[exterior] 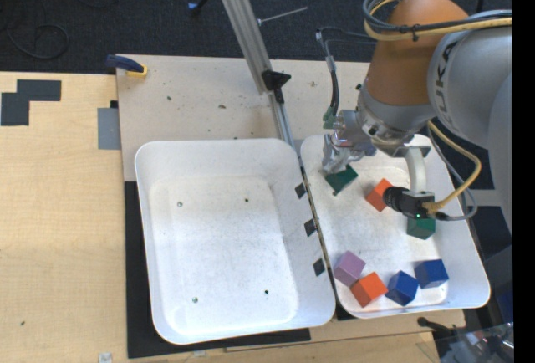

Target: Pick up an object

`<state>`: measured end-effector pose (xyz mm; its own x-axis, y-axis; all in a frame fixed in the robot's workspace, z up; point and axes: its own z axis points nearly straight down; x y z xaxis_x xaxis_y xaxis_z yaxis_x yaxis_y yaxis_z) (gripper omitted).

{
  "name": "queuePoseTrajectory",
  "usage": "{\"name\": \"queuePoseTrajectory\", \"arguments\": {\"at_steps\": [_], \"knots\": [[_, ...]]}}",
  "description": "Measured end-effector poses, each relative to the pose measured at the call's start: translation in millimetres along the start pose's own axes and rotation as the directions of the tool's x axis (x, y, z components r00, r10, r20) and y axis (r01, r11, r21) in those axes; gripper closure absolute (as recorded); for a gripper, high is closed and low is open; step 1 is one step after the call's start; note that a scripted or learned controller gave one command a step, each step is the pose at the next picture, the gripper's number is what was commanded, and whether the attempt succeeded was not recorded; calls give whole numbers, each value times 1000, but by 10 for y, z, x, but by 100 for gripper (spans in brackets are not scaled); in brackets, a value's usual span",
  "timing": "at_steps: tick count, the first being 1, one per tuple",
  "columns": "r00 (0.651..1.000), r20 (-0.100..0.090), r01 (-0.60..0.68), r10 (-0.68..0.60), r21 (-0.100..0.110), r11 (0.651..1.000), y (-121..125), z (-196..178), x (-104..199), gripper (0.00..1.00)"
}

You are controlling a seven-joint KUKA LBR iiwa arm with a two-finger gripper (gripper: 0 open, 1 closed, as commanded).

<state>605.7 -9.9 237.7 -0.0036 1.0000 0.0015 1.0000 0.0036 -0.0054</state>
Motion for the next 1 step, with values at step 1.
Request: {"name": "queuePoseTrajectory", "arguments": {"at_steps": [1], "knots": [[1000, 0, 0, 0, -3, 1000, 64, -10, 557, 100]]}}
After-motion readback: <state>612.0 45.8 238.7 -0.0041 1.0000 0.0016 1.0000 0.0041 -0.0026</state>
